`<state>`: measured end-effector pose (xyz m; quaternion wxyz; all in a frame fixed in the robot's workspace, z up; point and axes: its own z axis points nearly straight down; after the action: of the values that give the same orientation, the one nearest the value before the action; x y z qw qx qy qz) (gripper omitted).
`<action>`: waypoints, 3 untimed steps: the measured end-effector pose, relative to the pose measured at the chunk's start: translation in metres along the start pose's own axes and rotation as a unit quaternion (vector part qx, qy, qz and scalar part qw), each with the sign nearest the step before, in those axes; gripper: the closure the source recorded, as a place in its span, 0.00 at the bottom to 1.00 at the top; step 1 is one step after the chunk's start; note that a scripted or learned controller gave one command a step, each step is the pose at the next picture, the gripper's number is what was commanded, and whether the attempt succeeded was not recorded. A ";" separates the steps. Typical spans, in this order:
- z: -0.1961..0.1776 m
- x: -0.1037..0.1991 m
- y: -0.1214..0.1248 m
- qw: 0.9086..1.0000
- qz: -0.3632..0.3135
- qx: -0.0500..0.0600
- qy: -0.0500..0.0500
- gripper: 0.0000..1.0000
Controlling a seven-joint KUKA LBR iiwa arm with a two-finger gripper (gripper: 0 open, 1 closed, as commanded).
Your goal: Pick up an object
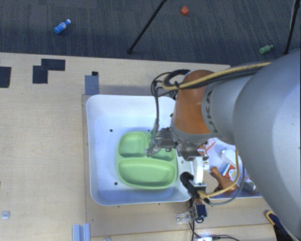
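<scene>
In the white bin [101, 141] — one green tray [141, 164].

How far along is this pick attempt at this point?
Done: the arm has reached into the left bin, with the gripper low at the green divided tray. In hand: nothing visibly; the tray lies flat on the bin floor. Left: gripping and lifting an object.

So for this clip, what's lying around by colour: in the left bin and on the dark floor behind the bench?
Green: 2, the divided tray in the left bin and a small item on the floor
Blue: 1, a small bottle-like item on the floor
Red-orange: 1, a small item on the floor
Total: 4
</scene>
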<state>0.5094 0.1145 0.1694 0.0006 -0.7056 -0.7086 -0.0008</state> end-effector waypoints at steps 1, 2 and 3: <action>-0.238 -0.022 -0.019 1.000 -0.001 -0.003 0.000 0.00; -0.029 -0.059 -0.023 1.000 0.001 0.000 -0.001 0.00; 0.021 0.080 -0.023 1.000 0.000 0.001 0.000 0.00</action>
<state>0.4859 0.1948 0.1481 0.0010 -0.7056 -0.7086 -0.0001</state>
